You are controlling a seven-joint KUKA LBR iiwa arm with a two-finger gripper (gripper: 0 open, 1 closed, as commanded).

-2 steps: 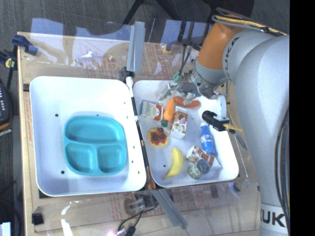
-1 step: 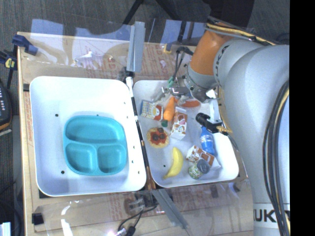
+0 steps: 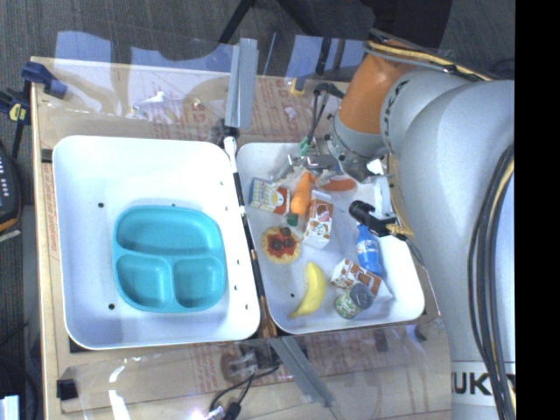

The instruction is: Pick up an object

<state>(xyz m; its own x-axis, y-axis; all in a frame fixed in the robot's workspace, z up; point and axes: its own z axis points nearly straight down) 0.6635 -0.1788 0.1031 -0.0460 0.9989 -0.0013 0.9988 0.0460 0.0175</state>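
The right white bin point(image 3: 411, 300) holds several toy foods. Among them are a yellow banana point(image 3: 309, 290), an orange carrot point(image 3: 301, 194), a small white juice carton point(image 3: 267, 195), a red and white carton point(image 3: 318, 220), a round pizza-like piece point(image 3: 281, 244), a blue bottle point(image 3: 368, 254), a brown carton point(image 3: 359, 276) and a green can point(image 3: 347, 305). My gripper point(image 3: 308, 159) hangs over the bin's far end, just above the carrot's top. An orange-red piece point(image 3: 341, 184) lies right beside the wrist.
In the left white bin point(image 3: 79, 164) sits a light blue divided tray point(image 3: 169, 257). The grey arm with its orange band point(image 3: 372, 90) covers the right bin's right side. A metal bar point(image 3: 239, 81) stands behind the bins.
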